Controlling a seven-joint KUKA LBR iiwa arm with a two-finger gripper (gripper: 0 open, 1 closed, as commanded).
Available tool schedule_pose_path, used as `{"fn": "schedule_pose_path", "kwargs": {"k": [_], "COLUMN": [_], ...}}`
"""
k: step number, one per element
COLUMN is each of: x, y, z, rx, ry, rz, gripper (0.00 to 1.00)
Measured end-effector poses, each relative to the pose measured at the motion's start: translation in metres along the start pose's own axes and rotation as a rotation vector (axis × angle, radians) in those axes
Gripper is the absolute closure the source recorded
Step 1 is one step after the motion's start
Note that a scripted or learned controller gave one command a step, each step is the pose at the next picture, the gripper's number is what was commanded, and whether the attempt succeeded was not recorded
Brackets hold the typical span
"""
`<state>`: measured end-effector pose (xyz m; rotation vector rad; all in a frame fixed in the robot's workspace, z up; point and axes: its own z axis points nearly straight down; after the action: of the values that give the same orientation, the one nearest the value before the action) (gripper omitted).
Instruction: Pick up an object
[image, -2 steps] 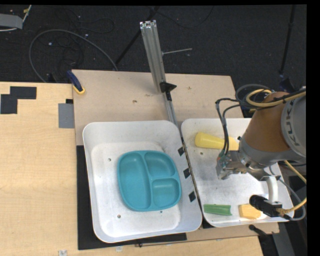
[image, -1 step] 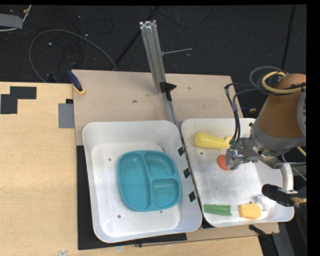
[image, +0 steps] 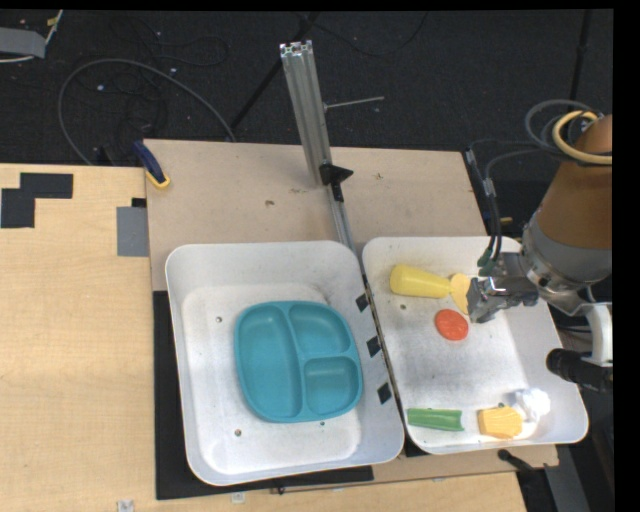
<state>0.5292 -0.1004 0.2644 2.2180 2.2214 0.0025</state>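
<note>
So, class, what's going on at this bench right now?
A grey robot arm reaches in from the right, its gripper low over the right bin, beside a yellow object and a red-orange piece. Nothing visibly sits between its fingers. A teal divided plate lies in the left bin.

the arm (image: 572, 215) has a broad orange band that tapers upward, with a grey collar beneath it. a yellowish cable loops beside its top, along with dark hoses. below the collar the wrist turns into a dark metal block with silvery edges. a white piece and a black cylinder stick out lower down, by the table's right edge.
</note>
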Motion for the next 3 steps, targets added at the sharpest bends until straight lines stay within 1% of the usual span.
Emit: {"fn": "schedule_pose_path", "kwargs": {"k": [1, 2, 3], "x": [0.056, 0.101, 0.153], "y": [-0.004, 0.003, 0.004], "z": [0.017, 0.02, 0.038], "rx": [0.007, 0.006, 0.009], "ry": [0.003, 0.001, 0.002], "rz": [-0.003, -0.003, -0.003], "gripper": [1.0, 1.0, 1.0]}}
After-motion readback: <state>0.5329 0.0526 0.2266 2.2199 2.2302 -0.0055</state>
